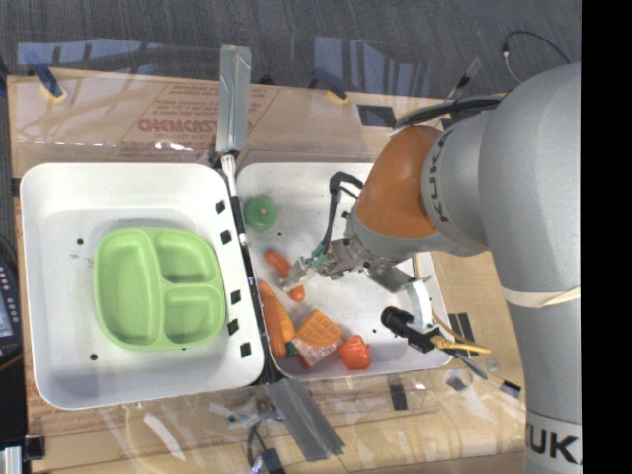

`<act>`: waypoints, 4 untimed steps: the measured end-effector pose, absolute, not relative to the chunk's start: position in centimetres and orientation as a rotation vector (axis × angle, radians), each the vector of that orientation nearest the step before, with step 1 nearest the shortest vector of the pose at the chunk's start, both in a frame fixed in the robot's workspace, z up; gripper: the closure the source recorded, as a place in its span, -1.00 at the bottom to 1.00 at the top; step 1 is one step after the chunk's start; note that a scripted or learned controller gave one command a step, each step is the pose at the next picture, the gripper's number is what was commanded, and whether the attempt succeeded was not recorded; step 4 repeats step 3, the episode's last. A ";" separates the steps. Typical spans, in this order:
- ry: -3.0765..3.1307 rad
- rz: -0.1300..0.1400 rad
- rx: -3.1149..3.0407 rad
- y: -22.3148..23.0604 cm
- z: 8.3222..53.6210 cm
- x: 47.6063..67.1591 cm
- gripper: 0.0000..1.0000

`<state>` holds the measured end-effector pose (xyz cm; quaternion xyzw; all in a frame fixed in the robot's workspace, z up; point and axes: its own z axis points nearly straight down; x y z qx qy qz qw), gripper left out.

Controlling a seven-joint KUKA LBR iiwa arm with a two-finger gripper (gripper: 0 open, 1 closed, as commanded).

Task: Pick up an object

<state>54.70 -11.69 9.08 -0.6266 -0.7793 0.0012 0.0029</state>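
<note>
My gripper [312,263] is low in the middle of the right bin [306,176], its tips close to a small orange-red piece [296,291] and a short orange piece [277,261]. A green round toy [260,213] lies toward the bin's far left. Along the left wall sits an orange carrot [276,317]. An orange waffle-like block [318,332] and a red tomato-like toy [355,354] rest at the near edge. I see nothing held between the fingers.
The left bin [59,205] holds a light green divided tray [158,286]. A divider with black clips [235,255] separates the bins. The arm's bulk covers the right bin's right side.
</note>
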 end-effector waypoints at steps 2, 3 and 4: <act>-2.587 -0.001 -1.783 -8.2 19.3 55.3 1.00; -2.525 0.001 -1.868 -4.5 22.2 63.2 1.00; -2.525 0.001 -1.868 -4.5 22.2 63.2 1.00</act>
